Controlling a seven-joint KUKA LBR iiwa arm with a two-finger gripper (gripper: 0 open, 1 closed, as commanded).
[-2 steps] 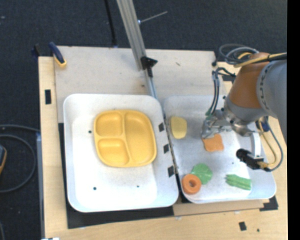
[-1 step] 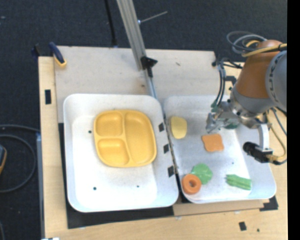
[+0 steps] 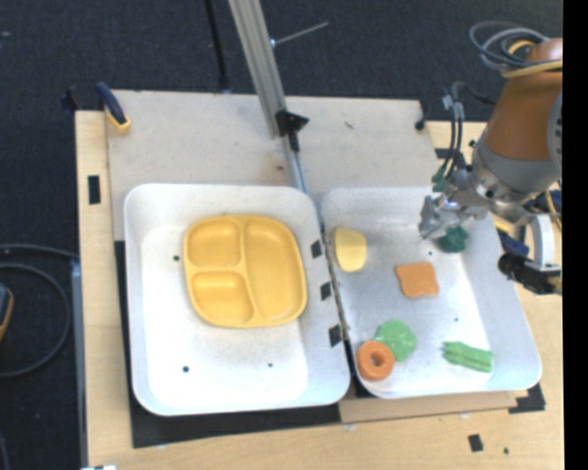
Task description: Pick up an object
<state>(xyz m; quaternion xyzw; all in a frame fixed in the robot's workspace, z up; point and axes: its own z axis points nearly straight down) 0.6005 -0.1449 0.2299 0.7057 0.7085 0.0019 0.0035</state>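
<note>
Two bins on desk | end effector (image 3: 441, 221) near right bin's (image 3: 372, 204) far edge, beside dark green object (image 3: 455, 239) | grip state: cannot tell | bare floor mid-bin

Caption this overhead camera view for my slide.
Arm's hand over a dark green piece in the right bin; yellow tray in left bin.

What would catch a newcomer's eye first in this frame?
The yellow divided plate stands out, lying alone in the left bin. Next is the grey and orange arm at the right, its gripper low over the right bin beside a small dark green object.
</note>
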